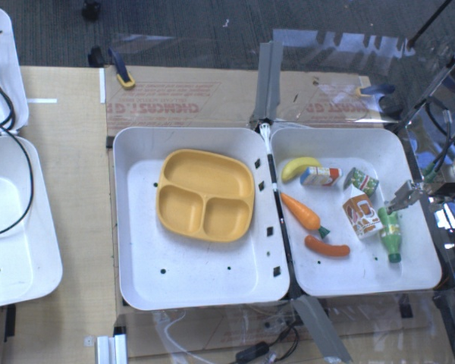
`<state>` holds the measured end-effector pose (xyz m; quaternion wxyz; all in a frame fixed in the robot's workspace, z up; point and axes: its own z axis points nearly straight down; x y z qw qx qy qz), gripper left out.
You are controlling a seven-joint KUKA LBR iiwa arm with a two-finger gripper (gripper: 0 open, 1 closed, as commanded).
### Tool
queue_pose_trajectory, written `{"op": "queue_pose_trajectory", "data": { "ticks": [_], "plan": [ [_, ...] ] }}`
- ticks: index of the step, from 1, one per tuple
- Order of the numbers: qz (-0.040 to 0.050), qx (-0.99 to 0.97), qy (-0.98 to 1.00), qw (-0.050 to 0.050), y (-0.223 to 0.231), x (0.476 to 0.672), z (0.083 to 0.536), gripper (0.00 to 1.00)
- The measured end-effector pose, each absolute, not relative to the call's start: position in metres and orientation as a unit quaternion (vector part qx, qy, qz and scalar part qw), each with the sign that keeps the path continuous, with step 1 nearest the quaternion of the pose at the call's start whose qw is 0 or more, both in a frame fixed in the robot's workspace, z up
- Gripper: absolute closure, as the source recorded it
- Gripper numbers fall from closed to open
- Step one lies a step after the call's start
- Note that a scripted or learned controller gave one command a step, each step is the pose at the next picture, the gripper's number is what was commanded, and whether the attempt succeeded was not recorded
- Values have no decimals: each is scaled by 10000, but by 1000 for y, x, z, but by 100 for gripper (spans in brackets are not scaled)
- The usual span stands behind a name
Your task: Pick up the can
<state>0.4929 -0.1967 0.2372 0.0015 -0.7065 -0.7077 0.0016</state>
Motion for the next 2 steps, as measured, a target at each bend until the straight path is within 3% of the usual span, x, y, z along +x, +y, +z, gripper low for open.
{"op": "queue_pose_trajectory", "data": {
  "ticks": [1,2],
  "plan": [
    [6,-7585,-6517,1,-182,552,122,0],
    [-31,-7475,-6642,-80,-158,620,99,0]
  ]
}}
